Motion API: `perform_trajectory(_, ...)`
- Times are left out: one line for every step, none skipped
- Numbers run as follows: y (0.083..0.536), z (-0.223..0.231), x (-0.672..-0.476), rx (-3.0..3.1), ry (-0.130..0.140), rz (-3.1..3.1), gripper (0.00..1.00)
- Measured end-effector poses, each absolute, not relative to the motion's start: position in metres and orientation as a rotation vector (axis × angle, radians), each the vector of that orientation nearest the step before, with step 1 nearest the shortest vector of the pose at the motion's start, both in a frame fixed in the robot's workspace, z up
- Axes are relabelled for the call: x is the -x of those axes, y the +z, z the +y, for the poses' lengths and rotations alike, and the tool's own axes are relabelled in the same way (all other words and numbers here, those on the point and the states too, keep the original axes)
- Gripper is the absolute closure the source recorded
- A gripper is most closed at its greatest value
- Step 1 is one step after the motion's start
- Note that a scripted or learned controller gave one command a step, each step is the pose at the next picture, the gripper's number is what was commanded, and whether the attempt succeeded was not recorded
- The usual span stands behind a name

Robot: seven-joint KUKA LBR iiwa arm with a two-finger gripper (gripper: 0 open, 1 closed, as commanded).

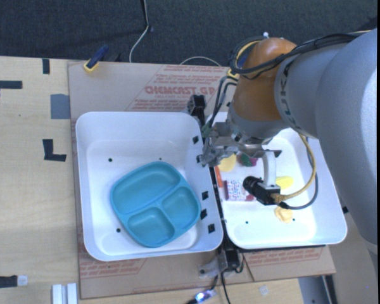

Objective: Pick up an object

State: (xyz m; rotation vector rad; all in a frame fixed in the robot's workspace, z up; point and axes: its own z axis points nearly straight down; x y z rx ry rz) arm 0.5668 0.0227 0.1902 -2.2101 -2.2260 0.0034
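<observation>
Now, arm: the grey KUKA arm reaches in from the right, its gripper (pixel 225 152) low over the right bin (pixel 329 233), close to that bin's left wall
Grip state: cannot tell whether released or clenched, the wrist body hides it; nothing is seen held
Right bin contents: small orange-yellow piece (pixel 228 164), small green-and-red item (pixel 247 160), red-and-white printed packet (pixel 235 189), yellow piece (pixel 285 182), second yellow piece (pixel 283 215)
Left bin (pixel 88 125) contents: blue divided plate (pixel 155 202), lying flat, towards the near side
Desk (pixel 25 189): wooden top, with a printed cardboard sheet (pixel 171 90) under both bins
Likely target: the orange-yellow piece, judged only from closeness, as it lies just beside the gripper on its near side
Key relation: that piece sits almost directly under the tool, a touch nearer the camera; the printed packet lies further the same way, the green-and-red item just to the right
Long axis: the piece is too small and too covered to read
Plate: well apart to the left, across the wall between the bins
Step judged: final descent or closing on a small item, no lift yet
Risk: the left wall is very near, and the packed items may be nudged
</observation>
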Motion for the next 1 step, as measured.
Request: perform_trajectory(0.2070, 0.0779, -0.5672, 2.211, 0.001, -2.228, 1.00)
